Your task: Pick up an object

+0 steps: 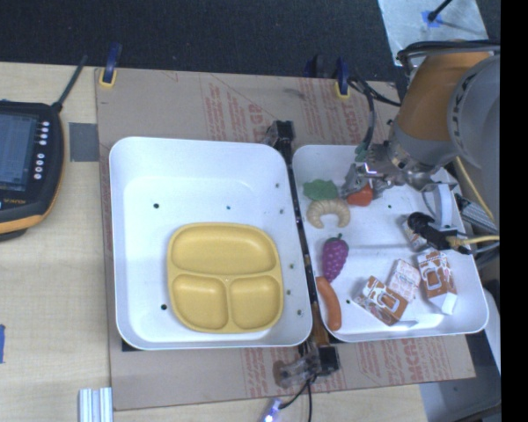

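While left bin [141, 170] holds yellow tray [226, 276], right bin [475, 316] holds croissant [328, 212], grapes [334, 256]

Small red-orange object [361, 198] lies near the right bin's [475, 319] far edge, just beside a green leafy piece [319, 189]

A light wooden bench [44, 297] is being covered across its middle by a brown cardboard sheet [202, 104], on which two shallow white bins are being carried side by side: the left bin [132, 200] and the right bin [471, 310]. An orange-edged control pendant [13, 161] is being borne at the bench's left edge, just beside the sheet.
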`<state>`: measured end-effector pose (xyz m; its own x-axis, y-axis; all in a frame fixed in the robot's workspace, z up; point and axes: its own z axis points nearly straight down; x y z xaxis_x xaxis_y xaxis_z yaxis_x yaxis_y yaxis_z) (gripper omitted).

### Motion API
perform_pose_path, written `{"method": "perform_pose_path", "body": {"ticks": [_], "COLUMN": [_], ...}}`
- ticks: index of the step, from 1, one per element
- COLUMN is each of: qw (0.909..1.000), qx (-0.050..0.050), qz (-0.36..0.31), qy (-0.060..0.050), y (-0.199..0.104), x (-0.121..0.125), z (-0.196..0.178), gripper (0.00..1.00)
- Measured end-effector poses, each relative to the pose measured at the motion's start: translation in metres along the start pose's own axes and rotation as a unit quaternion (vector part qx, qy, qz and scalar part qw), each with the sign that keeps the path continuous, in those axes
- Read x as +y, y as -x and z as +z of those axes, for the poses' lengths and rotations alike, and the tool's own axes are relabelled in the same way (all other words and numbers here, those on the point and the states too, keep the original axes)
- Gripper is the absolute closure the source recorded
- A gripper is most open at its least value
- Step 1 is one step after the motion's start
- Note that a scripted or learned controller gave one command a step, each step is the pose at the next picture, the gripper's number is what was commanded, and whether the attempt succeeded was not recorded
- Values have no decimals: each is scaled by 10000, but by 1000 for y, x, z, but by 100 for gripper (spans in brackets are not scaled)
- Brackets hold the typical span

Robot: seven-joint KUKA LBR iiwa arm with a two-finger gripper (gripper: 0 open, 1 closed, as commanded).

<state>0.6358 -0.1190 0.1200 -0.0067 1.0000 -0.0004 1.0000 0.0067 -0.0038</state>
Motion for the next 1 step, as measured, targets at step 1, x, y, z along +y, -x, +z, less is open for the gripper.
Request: {"method": "perform_pose_path", "body": {"ticks": [1], "qw": [10000], "qx": [1], "qz": [3], "qy": [1], "y": [-51], "x": [-38], "z": [-72], "gripper": [100]}}
